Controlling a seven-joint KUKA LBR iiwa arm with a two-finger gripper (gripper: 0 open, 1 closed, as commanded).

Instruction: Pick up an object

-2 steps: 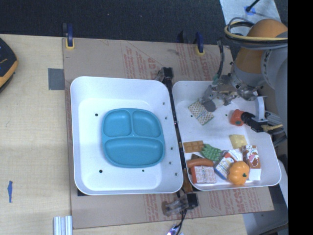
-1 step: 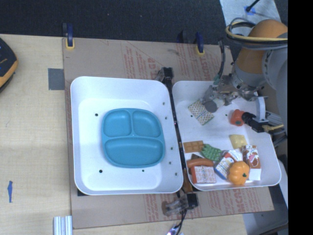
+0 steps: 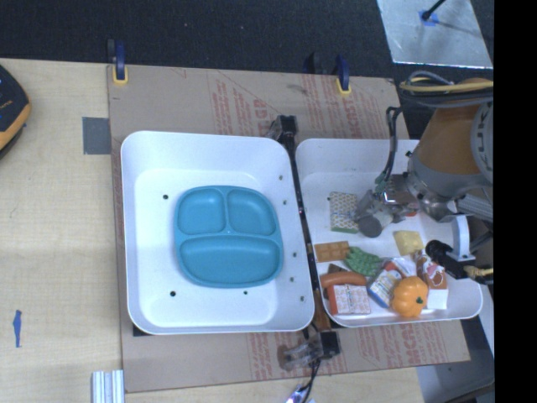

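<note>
Several small toy foods, among them an orange pumpkin [image 3: 409,296], fill the right bin [image 3: 315,159]; end effector [image 3: 369,222] state unclear.

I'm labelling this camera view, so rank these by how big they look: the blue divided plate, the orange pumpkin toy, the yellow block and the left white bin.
1. Left white bin, clearly largest.
2. Blue divided plate, lying inside that bin.
3. Orange pumpkin toy, in the right bin.
4. Yellow block, only slightly smaller than the pumpkin, so those two are close.

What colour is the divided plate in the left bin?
Light blue; the divided plate shows plainly in the camera view.
</note>
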